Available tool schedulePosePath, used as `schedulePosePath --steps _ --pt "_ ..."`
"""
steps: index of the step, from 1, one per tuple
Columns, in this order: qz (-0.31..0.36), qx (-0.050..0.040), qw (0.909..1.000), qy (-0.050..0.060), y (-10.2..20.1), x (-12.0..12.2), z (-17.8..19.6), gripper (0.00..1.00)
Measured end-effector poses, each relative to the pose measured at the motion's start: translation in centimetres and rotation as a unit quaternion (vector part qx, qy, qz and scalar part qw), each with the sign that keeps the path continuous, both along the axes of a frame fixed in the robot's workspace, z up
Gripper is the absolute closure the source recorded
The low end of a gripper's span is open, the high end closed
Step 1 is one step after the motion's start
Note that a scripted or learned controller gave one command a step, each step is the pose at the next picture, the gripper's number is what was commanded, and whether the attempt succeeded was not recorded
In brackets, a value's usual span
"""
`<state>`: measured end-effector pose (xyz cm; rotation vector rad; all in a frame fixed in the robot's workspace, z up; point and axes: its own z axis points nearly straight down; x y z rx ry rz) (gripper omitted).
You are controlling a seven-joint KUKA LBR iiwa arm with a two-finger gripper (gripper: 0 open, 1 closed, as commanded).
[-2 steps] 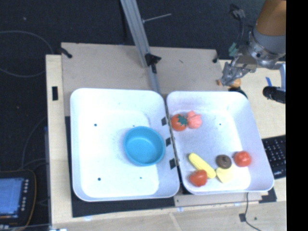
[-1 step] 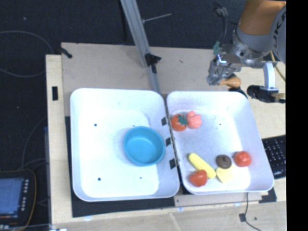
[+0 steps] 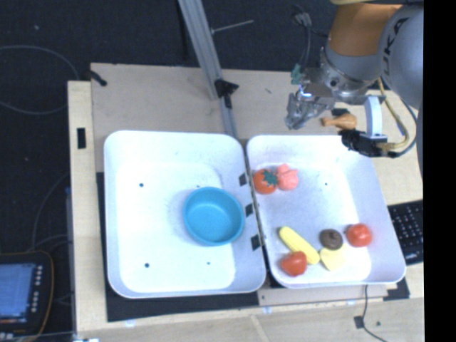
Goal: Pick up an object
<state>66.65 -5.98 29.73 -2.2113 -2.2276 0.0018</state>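
Round red tomato (image 3: pixel 293 263) | smooth yellow banana (image 3: pixel 298 244) | metal gripper (image 3: pixel 299 117) above

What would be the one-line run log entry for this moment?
arm: above right bin's far edge | hand: nothing seen in it | blue bowl: left bin | status: not yet picked

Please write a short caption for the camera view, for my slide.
Pincer above the right bin of toy food; blue bowl left.

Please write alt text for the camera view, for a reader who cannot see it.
A robot arm's hand hangs above the back edge of the right bin, which holds small toy foods. The left bin holds a blue bowl.
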Motion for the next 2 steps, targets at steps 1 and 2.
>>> schedulePosePath --steps 1,2 --pt "0.000 0.0000 1.0000 0.002 5.1 0.8 -1.6 1.00" --pt "0.001 0.0001 1.0000 0.002 10.5 0.0 -1.7 1.00"
